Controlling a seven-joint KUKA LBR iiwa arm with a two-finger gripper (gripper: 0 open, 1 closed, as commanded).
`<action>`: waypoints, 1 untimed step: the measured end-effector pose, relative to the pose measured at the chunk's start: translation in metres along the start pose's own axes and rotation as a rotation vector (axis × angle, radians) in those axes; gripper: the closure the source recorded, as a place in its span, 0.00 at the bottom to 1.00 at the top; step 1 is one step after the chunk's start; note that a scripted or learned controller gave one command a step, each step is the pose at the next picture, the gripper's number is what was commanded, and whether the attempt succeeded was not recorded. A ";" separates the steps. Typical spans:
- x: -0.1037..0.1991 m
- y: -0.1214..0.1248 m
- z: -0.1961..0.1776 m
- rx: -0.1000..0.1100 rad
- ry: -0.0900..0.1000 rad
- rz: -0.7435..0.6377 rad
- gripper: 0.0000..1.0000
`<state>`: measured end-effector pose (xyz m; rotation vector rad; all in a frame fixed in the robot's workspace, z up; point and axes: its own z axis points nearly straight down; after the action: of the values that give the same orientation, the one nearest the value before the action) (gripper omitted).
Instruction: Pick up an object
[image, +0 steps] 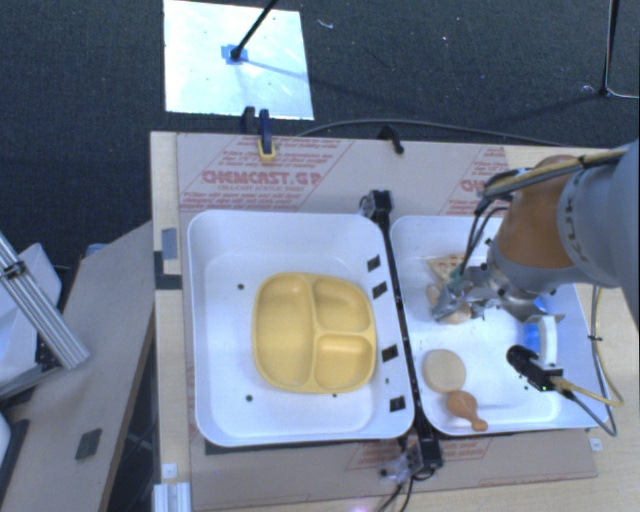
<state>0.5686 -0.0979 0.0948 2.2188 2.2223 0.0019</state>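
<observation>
Claw (452, 300) is the thing we measure everything else from. It hangs low over the right bin (500, 395), at the end of the grey arm (590, 225) that reaches in from the right. We cannot tell whether it is open or closed.

Right at the claw's tip, on its left side, lies a pale beige lump (436, 297). The lump touches the claw or very nearly does, and part of it is hidden beneath, so we cannot say that it is held.

Just behind the claw, toward the bin's far wall, sits a flat tan wedge (445, 266). In front of the claw and apart from it lies a round beige disc (444, 369). Farther out on that same side is a small brown pear-shaped thing (466, 407).

Well to the left of the claw, the left bin (215, 300) holds a yellow plate (315, 332) with three compartments. Both bins rest on the desk (166, 380).
</observation>
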 end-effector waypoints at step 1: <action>0.009 -0.005 -0.052 -0.002 0.000 -0.002 1.00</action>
<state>0.5639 -0.0893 0.1467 2.2154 2.2236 0.0042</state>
